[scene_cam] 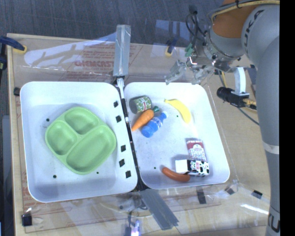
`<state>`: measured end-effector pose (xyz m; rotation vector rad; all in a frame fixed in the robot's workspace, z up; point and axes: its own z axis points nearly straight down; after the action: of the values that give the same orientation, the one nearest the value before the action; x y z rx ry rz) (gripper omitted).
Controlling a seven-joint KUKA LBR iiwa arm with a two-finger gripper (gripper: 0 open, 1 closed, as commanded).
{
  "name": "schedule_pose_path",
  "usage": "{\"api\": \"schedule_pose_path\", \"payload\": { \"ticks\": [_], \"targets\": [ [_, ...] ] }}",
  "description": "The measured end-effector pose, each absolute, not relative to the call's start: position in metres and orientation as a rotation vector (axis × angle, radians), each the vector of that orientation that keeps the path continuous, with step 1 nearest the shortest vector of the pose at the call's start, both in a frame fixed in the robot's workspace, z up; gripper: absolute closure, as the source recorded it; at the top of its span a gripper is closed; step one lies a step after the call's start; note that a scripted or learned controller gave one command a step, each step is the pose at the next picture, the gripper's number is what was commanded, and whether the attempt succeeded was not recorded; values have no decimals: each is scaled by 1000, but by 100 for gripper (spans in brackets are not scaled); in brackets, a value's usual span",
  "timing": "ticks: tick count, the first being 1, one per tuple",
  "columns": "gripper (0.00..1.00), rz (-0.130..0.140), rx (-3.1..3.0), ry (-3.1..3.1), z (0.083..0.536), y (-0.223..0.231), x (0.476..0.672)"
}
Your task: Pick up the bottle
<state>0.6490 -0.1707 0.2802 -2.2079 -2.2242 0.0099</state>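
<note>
The bottle is small and blue with a clear neck, lying on its side in the right bin, near that bin's upper left. An orange carrot lies against its left side. My gripper hangs over the far rim of the right bin, above and to the right of the bottle and well apart from it. Its pale fingers are spread open with nothing between them.
The right bin also holds a small can, a banana, a red-and-white carton and a sausage. A green divided plate lies in the left bin. The grey arm fills the right side.
</note>
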Motion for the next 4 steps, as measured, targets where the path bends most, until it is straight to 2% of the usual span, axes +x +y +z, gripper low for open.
{"api": "schedule_pose_path", "payload": {
  "ticks": [1, 2, 3, 4],
  "targets": [
    [0, 8, -1935, -2464, 284, -153, 649],
    [0, 9, -1983, -2426, 137, -161, 652],
    [0, 6, -2092, -2335, 90, -185, 600],
    [100, 12, -2084, -2334, 97, -185, 599]
  ]
}}
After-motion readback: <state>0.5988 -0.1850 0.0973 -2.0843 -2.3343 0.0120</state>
